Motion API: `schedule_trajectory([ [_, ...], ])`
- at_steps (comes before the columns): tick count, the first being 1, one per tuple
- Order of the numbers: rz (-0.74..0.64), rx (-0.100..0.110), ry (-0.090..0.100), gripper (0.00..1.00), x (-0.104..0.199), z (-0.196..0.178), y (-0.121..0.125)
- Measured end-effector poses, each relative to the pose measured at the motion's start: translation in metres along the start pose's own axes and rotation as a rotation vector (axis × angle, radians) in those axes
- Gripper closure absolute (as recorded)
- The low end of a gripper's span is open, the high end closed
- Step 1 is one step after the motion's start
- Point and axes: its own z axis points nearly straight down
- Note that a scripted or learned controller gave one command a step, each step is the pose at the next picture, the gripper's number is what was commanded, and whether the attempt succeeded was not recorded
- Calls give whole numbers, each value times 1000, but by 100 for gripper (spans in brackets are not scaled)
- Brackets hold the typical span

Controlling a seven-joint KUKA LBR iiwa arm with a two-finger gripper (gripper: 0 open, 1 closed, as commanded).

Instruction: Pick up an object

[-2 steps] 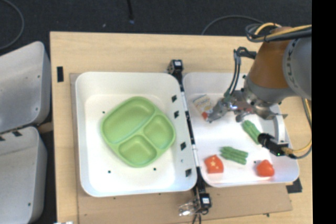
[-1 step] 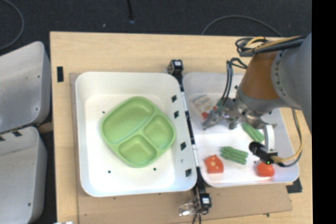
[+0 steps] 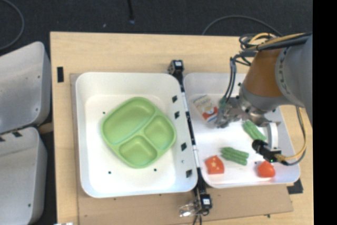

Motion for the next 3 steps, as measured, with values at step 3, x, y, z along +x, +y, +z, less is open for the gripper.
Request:
schedule_trajectory([
  [3, -14, -7, 0, 100, 10, -164, 0],
])
